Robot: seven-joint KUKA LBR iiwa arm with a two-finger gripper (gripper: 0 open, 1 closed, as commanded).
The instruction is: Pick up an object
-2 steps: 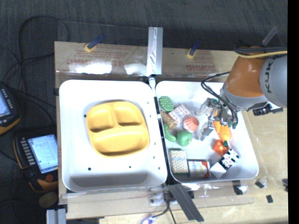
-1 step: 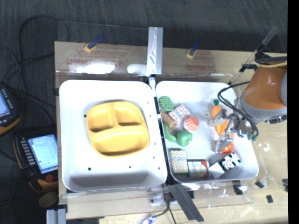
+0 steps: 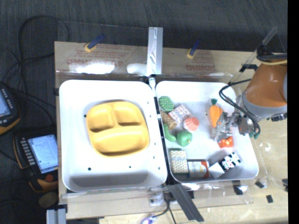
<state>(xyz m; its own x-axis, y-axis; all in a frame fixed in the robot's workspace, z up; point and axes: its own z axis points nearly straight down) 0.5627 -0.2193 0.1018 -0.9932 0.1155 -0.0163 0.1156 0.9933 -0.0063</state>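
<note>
The robot's hand (image 3: 223, 129) hangs low in the right white bin (image 3: 250, 171), fingers too blurry to tell, with the small orange plastic toy carrot (image 3: 214, 114) just beside it, light, hard, slippery, best pinched across its middle.

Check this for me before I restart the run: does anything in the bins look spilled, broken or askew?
Nothing looks spilled or broken. The yellow tray lies flat in the left bin. The toys in the right bin are a loose jumble, the carrot beside the tool.
</note>
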